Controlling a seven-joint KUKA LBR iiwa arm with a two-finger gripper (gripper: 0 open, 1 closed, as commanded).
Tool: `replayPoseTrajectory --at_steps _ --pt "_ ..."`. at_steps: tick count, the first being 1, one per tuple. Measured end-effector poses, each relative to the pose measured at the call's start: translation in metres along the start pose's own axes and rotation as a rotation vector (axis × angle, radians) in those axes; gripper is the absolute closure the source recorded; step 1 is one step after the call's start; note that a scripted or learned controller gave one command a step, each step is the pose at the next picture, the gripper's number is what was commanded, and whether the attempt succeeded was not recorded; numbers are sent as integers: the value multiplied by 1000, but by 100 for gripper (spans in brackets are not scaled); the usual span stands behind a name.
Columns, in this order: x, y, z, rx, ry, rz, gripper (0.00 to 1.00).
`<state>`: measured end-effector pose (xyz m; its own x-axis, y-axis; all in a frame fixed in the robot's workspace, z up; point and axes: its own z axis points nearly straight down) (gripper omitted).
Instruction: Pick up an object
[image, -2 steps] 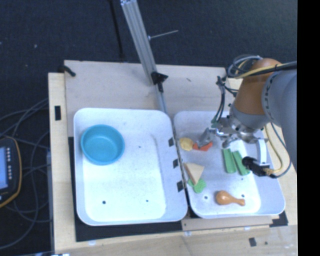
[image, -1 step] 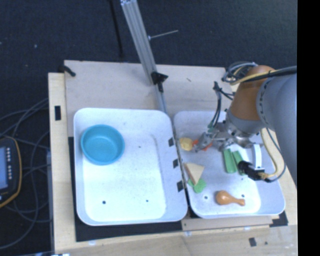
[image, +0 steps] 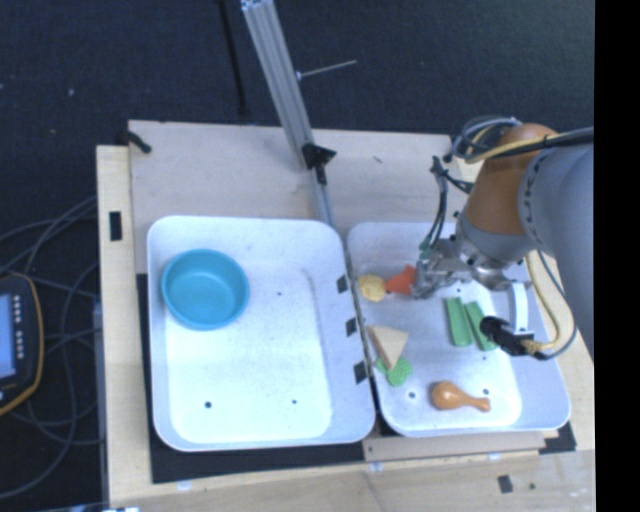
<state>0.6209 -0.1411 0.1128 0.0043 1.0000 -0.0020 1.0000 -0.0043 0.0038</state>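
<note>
My gripper (image: 428, 281) hangs low over the upper left part of the right bin (image: 540, 400), at the end of the grey arm with the orange band. A small red-orange piece (image: 402, 281) lies right at its fingertips, touching or nearly so. A yellow round object (image: 372, 289) rests just left of that piece. Green strips (image: 462, 321) lie below and right of the gripper. A tan wedge (image: 389, 346) sits on a small green piece (image: 399, 373) near the bin's left wall. An orange pear-shaped object (image: 457, 397) lies near the front.
The left bin (image: 250, 400) holds a blue bowl (image: 205, 288) in its upper left corner. A metal pole (image: 290, 100) slants down to the bench behind the bins. A black cable loop (image: 515, 335) hangs off the wrist over the right bin.
</note>
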Motion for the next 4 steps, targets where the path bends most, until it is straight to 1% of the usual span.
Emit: replayPoseTrajectory --at_steps 1,2,3,4 --pt "-5 8 -63 -4 0 -6 100" --pt "-7 10 -116 -4 0 -6 100" --pt "33 -2 -119 2 2 -9 100" --pt "80 -21 -111 5 3 -9 100"
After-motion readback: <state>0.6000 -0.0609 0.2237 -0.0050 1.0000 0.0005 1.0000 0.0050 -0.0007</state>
